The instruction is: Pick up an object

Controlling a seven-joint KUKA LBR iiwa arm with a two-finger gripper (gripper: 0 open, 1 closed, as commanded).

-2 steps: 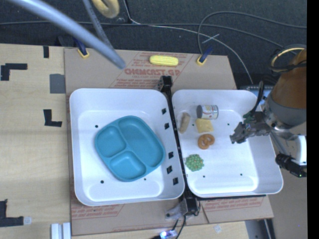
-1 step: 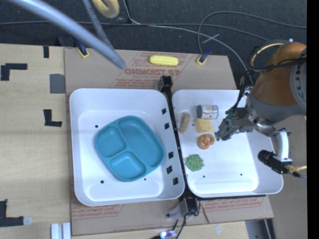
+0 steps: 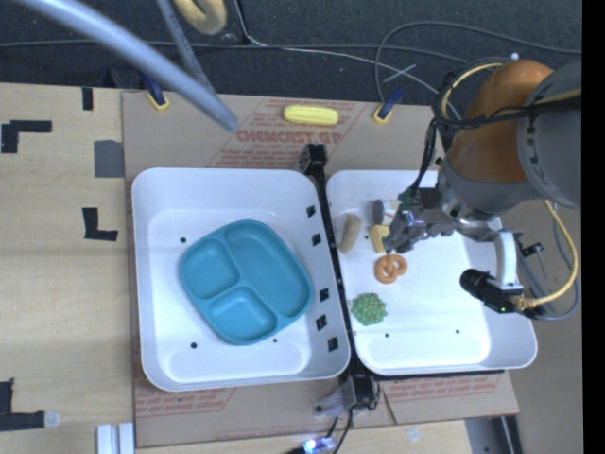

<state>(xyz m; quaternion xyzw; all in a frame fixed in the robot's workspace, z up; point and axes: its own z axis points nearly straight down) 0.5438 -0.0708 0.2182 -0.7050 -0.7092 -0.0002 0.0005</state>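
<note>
My pincer hangs low over the right bin, near its far left corner, and whether it is apart or together I cannot tell from this slanting look down. I judge I am placed here because the bin's things are bunched along its left wall: a pale oblong piece lies against that wall, a small yellow bit sits just beside my tip, an orange pretzel-like ring lies just nearer the front edge, and a green knobbly lump rests further toward the front left corner. The left bin bears a blue sectioned tray at its middle. A yellow corn-like piece lies on the bench beyond the bins' far edge.
</note>
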